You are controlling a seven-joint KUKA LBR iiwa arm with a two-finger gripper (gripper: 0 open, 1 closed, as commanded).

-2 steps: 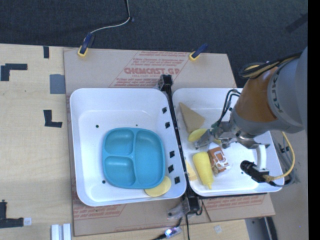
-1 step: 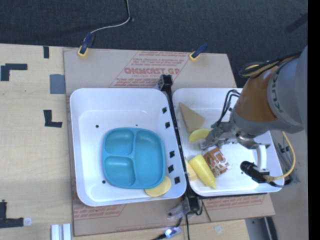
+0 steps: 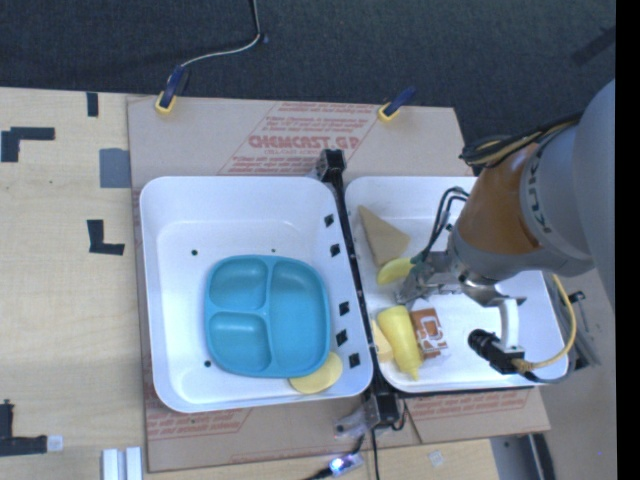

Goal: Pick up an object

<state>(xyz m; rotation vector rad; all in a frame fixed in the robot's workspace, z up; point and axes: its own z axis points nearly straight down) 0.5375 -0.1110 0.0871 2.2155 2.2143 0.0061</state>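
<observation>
Fingers' state I cannot tell; gripper point(image 3: 418, 286) low in right bin point(image 3: 455, 190) by lemon point(image 3: 394, 270), wedge point(image 3: 381, 232), banana point(image 3: 402, 339), carton point(image 3: 429, 332). Left bin point(image 3: 165, 268): blue plate point(image 3: 267, 315).

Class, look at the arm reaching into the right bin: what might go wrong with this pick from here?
1. The gripper sits among crowded things: a yellow piece, a tan wedge and a small brown packet. It may nudge or catch the wrong one.
2. The banana-like yellow object lies near the bin's wall, so a grasp there may be blocked.
</observation>
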